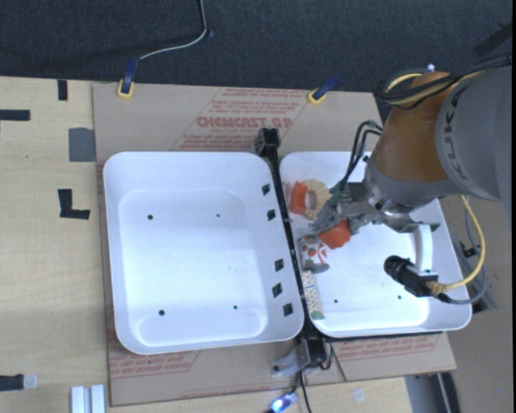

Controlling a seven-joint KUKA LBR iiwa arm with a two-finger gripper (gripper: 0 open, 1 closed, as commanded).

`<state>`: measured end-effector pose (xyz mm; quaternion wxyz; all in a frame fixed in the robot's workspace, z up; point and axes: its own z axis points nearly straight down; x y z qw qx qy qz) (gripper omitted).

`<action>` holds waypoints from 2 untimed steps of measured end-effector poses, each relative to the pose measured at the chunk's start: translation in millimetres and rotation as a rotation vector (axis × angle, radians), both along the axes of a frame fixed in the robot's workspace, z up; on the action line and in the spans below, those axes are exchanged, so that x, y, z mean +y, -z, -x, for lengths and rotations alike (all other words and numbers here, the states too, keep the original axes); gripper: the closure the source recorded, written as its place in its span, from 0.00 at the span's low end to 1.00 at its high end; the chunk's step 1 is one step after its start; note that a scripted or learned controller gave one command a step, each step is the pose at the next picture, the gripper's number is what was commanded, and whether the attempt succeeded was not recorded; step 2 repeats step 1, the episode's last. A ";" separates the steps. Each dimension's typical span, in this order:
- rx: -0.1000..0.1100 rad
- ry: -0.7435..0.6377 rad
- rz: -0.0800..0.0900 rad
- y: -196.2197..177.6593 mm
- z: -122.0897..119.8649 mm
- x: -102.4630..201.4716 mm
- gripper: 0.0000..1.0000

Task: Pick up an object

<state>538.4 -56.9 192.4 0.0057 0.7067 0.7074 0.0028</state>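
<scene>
Hovering in the right bin point(430, 317), the hand point(334, 216), grip unclear, touches orange objects point(303, 196)

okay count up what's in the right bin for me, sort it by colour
Orange things: 2, one near the divider, one under the gripper
Grey and patterned things: 1
Long thin speckled things: 1 against the bin's left wall
Total: 4, though the arm may hide more.

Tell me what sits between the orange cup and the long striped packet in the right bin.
In the camera view, a small crumpled grey-and-red item lies between the orange cup and striped packet.
</scene>
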 end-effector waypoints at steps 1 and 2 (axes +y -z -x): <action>0.011 -0.007 -0.005 8.7 -41.9 67.2 1.00; 0.011 -0.007 -0.005 8.7 -41.9 67.2 1.00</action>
